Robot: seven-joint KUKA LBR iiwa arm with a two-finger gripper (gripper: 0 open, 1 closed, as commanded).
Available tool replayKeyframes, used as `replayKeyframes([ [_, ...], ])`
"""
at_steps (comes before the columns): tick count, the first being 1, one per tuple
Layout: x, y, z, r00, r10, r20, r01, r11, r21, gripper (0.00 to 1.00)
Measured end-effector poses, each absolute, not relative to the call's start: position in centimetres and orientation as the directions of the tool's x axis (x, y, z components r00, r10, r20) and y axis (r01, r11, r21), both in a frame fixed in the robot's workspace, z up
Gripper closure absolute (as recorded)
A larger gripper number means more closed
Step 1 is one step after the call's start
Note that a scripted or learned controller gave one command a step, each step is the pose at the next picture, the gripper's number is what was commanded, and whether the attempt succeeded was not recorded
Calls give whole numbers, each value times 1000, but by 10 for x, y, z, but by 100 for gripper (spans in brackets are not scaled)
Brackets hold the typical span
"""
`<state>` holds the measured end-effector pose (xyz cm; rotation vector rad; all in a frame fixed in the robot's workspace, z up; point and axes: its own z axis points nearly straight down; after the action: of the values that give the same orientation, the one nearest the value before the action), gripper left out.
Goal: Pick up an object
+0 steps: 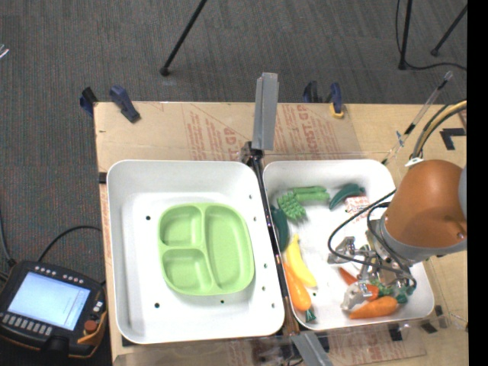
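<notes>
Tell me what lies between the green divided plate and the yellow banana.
In the camera view, the adjoining bin walls and a dark green vegetable lie between the plate and the banana.

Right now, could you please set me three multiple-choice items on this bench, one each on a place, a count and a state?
1. Where does the green divided plate lie?
A. left bin
B. right bin
C. on the cardboard

2. How many compartments has it?
A. two
B. three
C. five

3. Where is the end effector?
A. high above the left bin
B. outside both bins
C. low in the right bin, by the carrot

Answers: 1 A, it sits in the left bin. 2 B, two small and one long. 3 C, just above the carrot.
</notes>
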<state>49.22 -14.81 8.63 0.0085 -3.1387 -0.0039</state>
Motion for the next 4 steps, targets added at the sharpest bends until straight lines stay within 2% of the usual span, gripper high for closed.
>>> replayKeyframes([
  [1, 481, -79, 86, -1000, 1, 2, 1, 1000, 3, 0],
  [2, 475, -128, 87, -999, 34, 1, 34, 999, 0, 0],
  [3, 479, -214, 88, -1000, 1, -4, 1, 1000, 0, 0],
  [4, 477, -133, 86, -997, -78, 2, -78, 997, 5, 0],
])
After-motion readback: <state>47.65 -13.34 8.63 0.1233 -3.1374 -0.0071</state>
